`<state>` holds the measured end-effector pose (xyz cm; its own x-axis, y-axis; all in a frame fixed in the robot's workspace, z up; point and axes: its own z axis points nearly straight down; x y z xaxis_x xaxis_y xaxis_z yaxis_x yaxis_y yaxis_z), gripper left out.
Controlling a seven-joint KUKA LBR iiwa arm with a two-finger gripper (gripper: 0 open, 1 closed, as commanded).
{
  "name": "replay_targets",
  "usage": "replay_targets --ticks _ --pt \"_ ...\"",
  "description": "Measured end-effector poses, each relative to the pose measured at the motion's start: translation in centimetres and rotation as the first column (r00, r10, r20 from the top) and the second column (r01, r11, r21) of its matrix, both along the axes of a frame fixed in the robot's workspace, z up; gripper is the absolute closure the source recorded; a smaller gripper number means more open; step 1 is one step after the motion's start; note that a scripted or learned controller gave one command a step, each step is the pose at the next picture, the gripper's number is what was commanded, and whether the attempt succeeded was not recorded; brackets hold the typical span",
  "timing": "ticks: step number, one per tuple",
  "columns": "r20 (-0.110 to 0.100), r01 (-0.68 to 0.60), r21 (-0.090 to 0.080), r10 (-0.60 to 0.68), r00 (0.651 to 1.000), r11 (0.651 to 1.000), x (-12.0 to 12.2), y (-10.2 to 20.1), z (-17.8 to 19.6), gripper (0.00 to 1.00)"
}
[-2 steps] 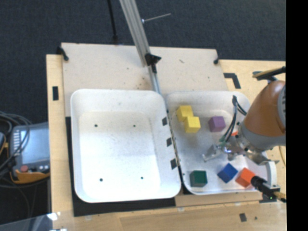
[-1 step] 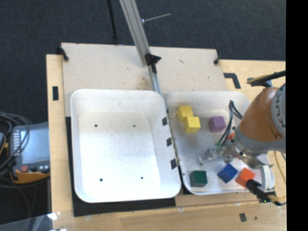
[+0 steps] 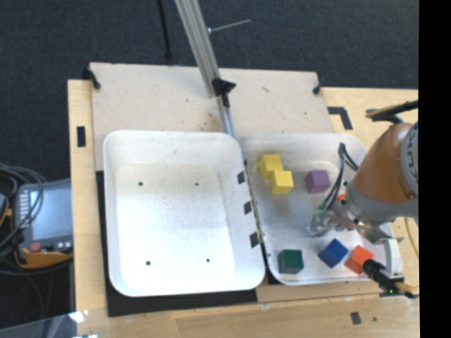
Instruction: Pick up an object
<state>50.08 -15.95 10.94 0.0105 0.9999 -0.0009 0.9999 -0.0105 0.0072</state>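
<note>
Grey jaws hover above blue cube.

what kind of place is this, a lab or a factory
Probably a robotics lab test bench: a grey arm with an orange band reaches over two shallow white bins, the right one holding small coloured blocks such as a yellow block, above dark carpet.

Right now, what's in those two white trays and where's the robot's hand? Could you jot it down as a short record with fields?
Left bin: white, speckled, a few dark dots on its floor
Right bin: holds the blocks
Yellow blocks: two, touching, far left part of right bin
Purple block: far part, right of the yellow ones
Green block: near left corner
Blue block: near edge, beside the orange block
Gripper: over the right bin, between the purple and blue blocks
Holding anything: cannot tell
</note>
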Motion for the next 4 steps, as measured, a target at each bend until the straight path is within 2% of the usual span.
replay_targets --ticks 1,2,3,4 --pt "-0.001 -0.014 0.000 0.014 1.000 1.000 -0.1 0.7 4.8 1.00" --pt "0.002 -0.015 -0.002 0.015 1.000 1.000 0.5 0.5 11.2 1.00" --pt "-0.002 -0.016 0.000 0.016 1.000 1.000 0.7 0.4 14.0 1.00" --pt "-0.003 -0.019 0.002 0.019 1.000 1.000 1.2 5.0 14.6 1.00"
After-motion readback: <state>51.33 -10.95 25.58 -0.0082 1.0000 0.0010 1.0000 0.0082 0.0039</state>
